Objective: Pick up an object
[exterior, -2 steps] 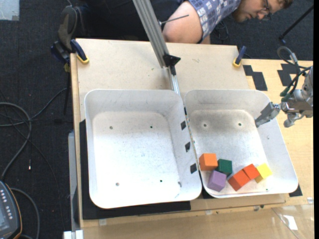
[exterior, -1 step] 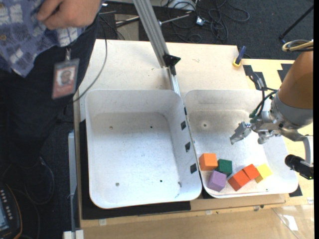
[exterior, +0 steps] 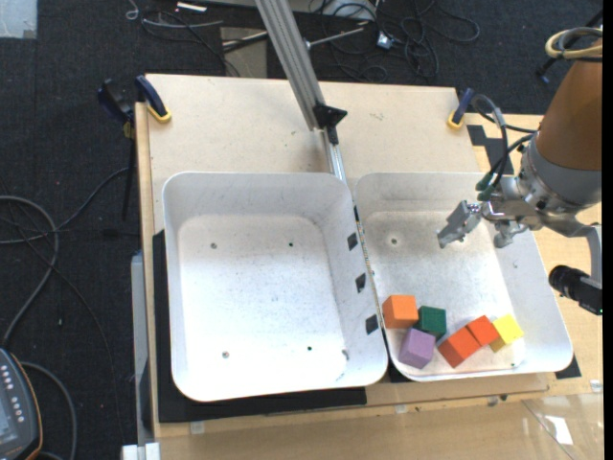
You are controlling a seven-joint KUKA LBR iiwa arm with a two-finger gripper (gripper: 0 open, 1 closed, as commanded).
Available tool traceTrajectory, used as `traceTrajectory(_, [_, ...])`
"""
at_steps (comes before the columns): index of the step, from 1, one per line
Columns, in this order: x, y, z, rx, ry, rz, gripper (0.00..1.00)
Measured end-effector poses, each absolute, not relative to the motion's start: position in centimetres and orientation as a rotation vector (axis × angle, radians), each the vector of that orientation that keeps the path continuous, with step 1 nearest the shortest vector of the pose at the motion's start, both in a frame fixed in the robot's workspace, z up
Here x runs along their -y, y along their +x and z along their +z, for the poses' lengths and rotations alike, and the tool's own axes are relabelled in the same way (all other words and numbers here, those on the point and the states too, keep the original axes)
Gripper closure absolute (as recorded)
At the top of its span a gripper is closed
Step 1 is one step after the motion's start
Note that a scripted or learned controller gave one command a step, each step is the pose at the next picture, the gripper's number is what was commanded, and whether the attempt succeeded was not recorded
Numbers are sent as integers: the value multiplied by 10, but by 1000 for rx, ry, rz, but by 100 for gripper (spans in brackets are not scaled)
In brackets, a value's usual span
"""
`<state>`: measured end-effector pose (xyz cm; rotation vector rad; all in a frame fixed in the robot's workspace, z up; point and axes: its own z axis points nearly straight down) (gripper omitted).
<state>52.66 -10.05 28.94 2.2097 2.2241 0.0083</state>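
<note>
Several small blocks lie in the near part of the right bin [exterior: 536, 286]: an orange block [exterior: 400, 310], a green block [exterior: 433, 320], a purple block [exterior: 418, 347], two red-orange blocks [exterior: 460, 345] side by side, and a yellow block [exterior: 507, 330]. My gripper [exterior: 481, 230] hangs over the far middle of the right bin, well behind the blocks. Its two fingers [exterior: 456, 227] are spread apart with nothing between them.
The left bin [exterior: 192, 199] sits beside the right one, sharing a raised middle wall. A slanted metal rail [exterior: 292, 51] runs from the top of the view down to the bins' junction. Clamps sit at the bench's far corners.
</note>
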Motion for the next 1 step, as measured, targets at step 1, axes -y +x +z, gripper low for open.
traceTrajectory(1, [101, 548, 347, -2221, 2212, 7, 0])
